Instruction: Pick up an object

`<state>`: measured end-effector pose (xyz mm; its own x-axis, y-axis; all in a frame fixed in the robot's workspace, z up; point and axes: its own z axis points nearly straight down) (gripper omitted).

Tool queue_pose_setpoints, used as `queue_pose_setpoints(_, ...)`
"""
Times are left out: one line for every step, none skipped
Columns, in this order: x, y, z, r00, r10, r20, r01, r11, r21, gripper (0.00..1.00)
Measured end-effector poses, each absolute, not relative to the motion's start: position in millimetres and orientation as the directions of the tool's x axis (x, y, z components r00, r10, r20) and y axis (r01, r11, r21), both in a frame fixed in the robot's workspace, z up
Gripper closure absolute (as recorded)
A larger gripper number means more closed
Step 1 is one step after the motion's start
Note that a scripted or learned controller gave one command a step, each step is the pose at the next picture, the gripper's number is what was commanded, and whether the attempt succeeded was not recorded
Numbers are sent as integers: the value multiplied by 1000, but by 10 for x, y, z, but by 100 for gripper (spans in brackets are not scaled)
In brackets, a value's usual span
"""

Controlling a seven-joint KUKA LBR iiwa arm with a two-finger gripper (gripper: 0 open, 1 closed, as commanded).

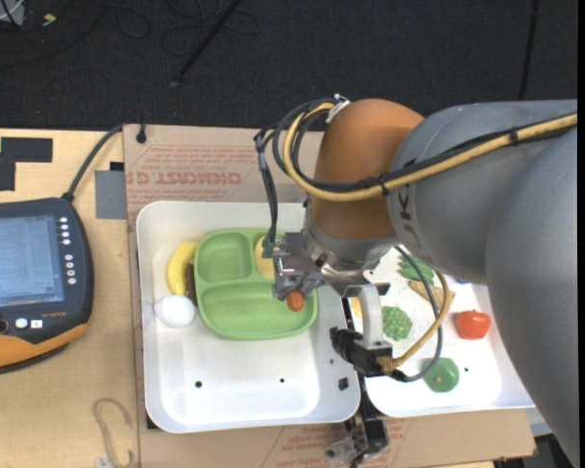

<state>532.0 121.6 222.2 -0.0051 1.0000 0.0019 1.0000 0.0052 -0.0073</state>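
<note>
In the left bin (pixel 175 398), a banana (pixel 180 264) and white ball (pixel 175 311) flank a green tray (pixel 236 305); the jaws (pixel 291 286) sit over its right edge by a small red object (pixel 295 301). I cannot tell whether they are open or closed. Pinching the tray rim instead could drag everything.

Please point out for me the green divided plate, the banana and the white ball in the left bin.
green divided plate (pixel 236 310): camera view, on its large front compartment.
banana (pixel 179 266): camera view, on the middle of its yellow curve.
white ball (pixel 175 311): camera view, on its top.
</note>
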Motion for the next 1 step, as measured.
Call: queue_pose_setpoints(5407,1054,2276,0,1000,-1,1000,0,-4,100)
